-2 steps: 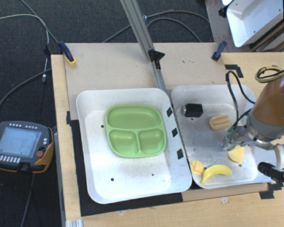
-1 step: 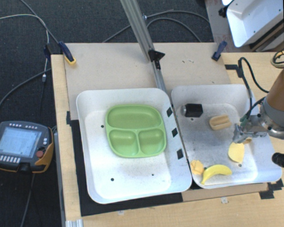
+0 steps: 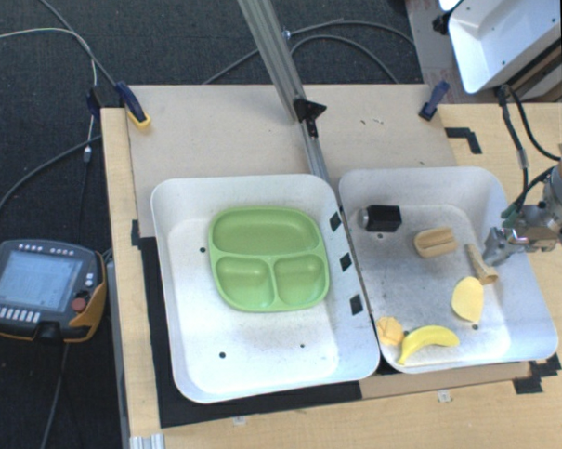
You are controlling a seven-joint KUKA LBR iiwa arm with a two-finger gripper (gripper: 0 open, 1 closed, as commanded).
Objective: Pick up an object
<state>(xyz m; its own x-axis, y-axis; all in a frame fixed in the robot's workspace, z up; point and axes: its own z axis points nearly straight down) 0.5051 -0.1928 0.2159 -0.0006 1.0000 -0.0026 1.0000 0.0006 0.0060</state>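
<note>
The table (image 3: 221, 119) carries two white bins side by side; the left bin (image 3: 189, 362) holds a green divided plate (image 3: 269, 258); the right bin (image 3: 518, 325) holds a yellow banana (image 3: 427, 339), a pale yellow slice (image 3: 468, 299), a tan block (image 3: 435, 242), a black box (image 3: 382, 217) and a small wooden stick (image 3: 478, 261); the claw (image 3: 499, 247) sits at that bin's right wall, just beside the stick; whether it is spread or pressed together I cannot tell.

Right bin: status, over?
Tool low at right bin's right wall, nothing visibly held. Nearest: tan stick, yellow slice. Banana, wooden block lie apart.
</note>
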